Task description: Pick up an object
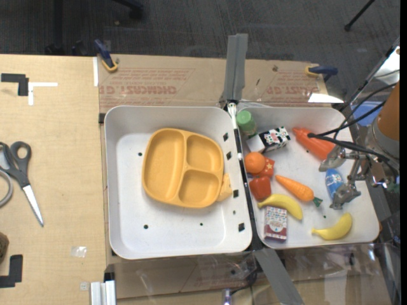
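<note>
My gripper [337, 181] hangs low over the right side of the right bin [299, 243], reaching in from the right. Its two grey fingers [330, 163] stand apart, one on each side of a small blue bottle [334, 182] that lies on the bin floor. The bottle is in the gap between them; whether the fingers touch it I cannot tell. Close by are a yellow banana [334, 228] just in front and a carrot [296, 188] to the left.
The right bin also holds a red-orange pepper [315, 143], a black-and-white carton [275, 138], a green can [246, 123], an orange [255, 162], a red pepper [261, 187], a second banana [282, 204] and a small box [275, 224]. The left bin [127, 234] holds a yellow divided plate [183, 168]. Scissors [24, 176] lie on the bench.
</note>
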Available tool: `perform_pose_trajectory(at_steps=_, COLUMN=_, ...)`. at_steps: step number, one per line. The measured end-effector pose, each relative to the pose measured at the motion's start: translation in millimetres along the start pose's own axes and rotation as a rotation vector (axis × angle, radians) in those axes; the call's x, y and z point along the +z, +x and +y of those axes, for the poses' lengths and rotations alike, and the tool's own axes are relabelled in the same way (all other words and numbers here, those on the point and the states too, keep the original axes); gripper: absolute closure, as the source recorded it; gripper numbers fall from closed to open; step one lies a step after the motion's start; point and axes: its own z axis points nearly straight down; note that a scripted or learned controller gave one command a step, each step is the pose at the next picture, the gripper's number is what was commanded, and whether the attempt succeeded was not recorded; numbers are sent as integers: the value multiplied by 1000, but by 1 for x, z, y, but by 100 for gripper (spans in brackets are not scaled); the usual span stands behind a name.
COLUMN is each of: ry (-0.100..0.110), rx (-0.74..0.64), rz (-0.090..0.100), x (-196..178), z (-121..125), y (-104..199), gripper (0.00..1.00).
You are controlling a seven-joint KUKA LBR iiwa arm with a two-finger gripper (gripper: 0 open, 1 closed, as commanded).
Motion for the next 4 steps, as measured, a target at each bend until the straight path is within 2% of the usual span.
perform_pose_trajectory(at_steps=1, ry=1, rx=46, rz=-2, x=100, z=-42, y=-37, gripper=0)
perform_pose_trajectory(at_steps=2, ry=1, rx=96, rz=-3, x=99, z=-42, y=-40, gripper=0)
perform_pose_trajectory(at_steps=3, ry=3, rx=93, rz=-7, x=89, z=-41, y=-42, gripper=100)
perform_pose_trajectory(at_steps=4, ry=0, rx=422, rz=-2, x=100, z=61, y=-89, gripper=100)
